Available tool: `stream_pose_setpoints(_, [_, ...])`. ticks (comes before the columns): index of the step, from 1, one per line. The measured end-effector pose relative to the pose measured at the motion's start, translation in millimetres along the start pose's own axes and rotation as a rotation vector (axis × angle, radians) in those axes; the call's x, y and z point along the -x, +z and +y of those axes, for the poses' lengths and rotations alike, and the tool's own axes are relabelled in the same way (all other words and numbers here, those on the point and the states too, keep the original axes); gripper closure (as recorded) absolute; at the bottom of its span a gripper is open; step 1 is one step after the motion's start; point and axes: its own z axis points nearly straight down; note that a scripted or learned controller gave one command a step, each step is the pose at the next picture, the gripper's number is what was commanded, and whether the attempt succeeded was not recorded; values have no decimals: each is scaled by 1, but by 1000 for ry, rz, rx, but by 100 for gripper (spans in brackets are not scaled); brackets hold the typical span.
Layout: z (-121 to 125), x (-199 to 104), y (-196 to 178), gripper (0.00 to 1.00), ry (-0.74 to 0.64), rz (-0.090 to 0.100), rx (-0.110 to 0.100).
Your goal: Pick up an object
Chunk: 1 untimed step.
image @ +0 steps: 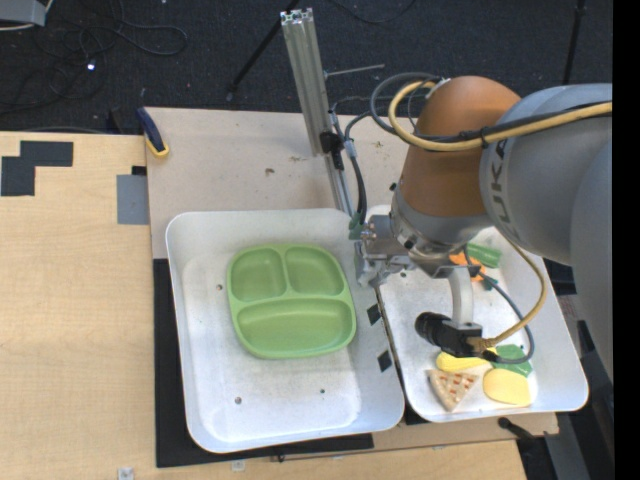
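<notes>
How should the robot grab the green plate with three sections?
Probably by the raised rim, coming straight down from above. The green plate lies flat on the floor of the left bin, so nothing can slip under it. Its rim stands up thin all round, so it could be pinched across, one side inside a section and one outside.

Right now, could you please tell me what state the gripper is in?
Gripper: open or closed cannot be told from this view.
</notes>
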Motion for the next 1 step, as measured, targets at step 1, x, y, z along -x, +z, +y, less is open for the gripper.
stream_pose_setpoints(1, [13, -48, -4, 100, 1, 0, 1])
